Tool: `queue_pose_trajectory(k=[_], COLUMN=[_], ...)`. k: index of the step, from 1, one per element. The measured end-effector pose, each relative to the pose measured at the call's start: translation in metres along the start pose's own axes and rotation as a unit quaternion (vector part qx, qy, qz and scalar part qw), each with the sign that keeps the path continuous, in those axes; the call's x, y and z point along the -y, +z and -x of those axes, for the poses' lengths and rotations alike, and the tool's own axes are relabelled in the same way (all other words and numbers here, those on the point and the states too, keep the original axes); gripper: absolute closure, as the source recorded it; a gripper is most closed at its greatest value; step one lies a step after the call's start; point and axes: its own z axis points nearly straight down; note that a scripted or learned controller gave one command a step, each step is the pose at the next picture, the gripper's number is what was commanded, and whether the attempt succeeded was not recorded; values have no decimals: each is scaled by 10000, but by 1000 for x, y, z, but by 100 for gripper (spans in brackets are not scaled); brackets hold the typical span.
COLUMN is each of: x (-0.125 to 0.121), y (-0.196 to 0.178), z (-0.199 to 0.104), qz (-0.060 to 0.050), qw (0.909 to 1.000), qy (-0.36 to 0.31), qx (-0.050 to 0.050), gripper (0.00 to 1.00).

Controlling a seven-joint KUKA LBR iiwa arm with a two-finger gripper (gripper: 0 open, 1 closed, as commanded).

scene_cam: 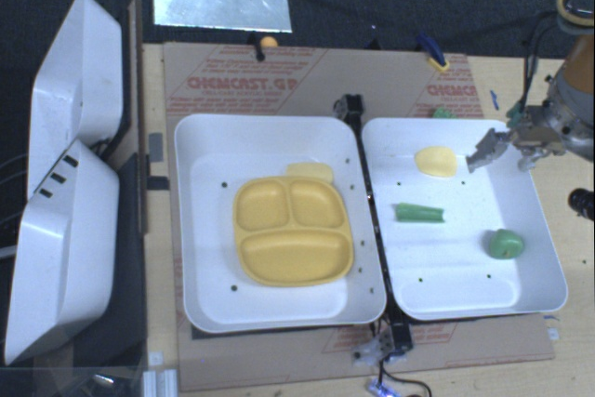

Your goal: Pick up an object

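The right bin [535, 293] holds three loose items: a pale yellow rounded piece [436, 162] near its back, a long green piece [419, 213] in the middle, and a round green item [505, 244] toward the right. My gripper [508, 153] hovers over the bin's back right part, just right of the pale yellow piece. Its fingers [483, 150] are spread open with nothing between them.
The left bin [209, 293] carries a yellow divided plate [293, 231], with a small pale yellow piece [310, 171] lying behind it. A black clamp [350, 107] sits at the back where the bins meet. White housings [65, 172] stand at the far left.
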Motion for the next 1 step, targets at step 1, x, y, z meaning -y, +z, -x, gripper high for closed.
queue_pose_trajectory(k=[1], x=[4], y=[62], z=[-1], qz=[-26], qw=[10000], qy=[2], qx=[-5], gripper=[0])
